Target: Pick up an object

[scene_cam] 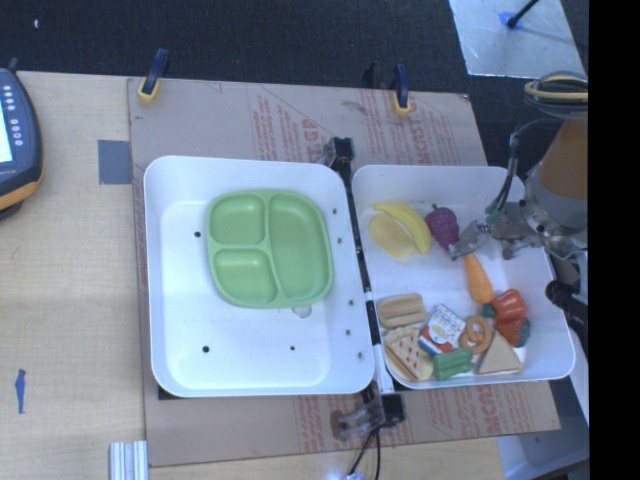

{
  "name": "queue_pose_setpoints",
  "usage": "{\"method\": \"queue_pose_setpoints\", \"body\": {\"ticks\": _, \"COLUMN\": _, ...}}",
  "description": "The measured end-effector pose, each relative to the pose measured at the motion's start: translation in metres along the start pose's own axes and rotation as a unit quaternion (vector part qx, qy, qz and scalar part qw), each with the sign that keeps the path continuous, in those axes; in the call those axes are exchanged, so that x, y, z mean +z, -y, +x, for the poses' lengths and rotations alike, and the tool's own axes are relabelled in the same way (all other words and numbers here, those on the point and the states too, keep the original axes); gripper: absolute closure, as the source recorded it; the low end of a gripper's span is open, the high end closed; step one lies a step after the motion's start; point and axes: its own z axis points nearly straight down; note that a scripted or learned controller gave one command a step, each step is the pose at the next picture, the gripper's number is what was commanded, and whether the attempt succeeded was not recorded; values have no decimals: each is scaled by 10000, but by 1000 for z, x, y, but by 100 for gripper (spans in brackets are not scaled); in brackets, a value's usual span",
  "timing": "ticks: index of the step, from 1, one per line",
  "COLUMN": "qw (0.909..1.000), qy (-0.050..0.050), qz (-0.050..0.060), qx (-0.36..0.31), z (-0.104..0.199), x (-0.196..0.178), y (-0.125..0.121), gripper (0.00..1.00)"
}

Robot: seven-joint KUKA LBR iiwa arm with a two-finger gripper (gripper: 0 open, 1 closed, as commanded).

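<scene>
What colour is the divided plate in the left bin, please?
Light green; the divided plate shows clearly in the camera view.

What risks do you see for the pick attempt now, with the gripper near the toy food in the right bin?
1. The gripper sits between the purple fruit and the carrot; it may nudge one while aiming at the other.
2. The hot dog, pretzel and red pepper lie crowded together, so a grasp there might catch two items or slip.
3. The gripper is close to the right bin wall and could possibly hit it.

bench (pixel 70 298) | cardboard sheet (pixel 270 118) on it | two white bins (pixel 160 268) on sheet
</scene>
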Motion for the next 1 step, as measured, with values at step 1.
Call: {"method": "queue_pose_setpoints", "body": {"ticks": 1, "qw": 10000, "qy": -16, "qz": 17, "qx": 4, "z": 31, "x": 26, "y": 20, "gripper": 0}}
